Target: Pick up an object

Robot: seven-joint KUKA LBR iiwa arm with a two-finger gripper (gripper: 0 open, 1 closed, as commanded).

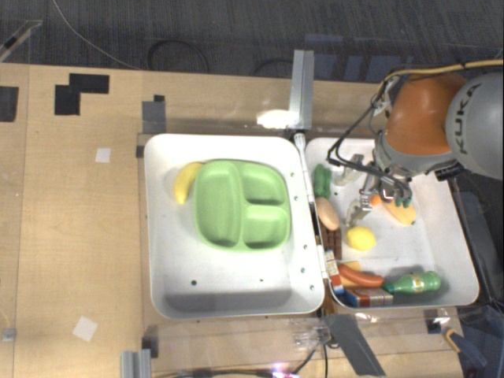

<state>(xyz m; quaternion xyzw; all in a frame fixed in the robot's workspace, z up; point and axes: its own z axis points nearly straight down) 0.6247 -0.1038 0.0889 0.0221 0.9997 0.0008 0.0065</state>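
Note:
My gripper (373, 198) hangs low over the upper middle of the right bin (461, 246), under the orange-banded wrist. Just right of it lies an orange and yellow toy food piece (402, 209), partly covered by the gripper. A yellow lemon (361, 239) sits a little below the gripper, apart from it. A tan oval piece (327, 213) and a green piece (321, 181) lie along the bin's left wall. Near the front wall lie a red sausage (359, 276) and a green bottle (414, 283).
The left bin (169, 274) holds a green divided plate (240, 203) with a yellow banana (185, 182) beside its left edge. A metal divider (309, 211) separates the bins. Cables loop around the wrist above the right bin.

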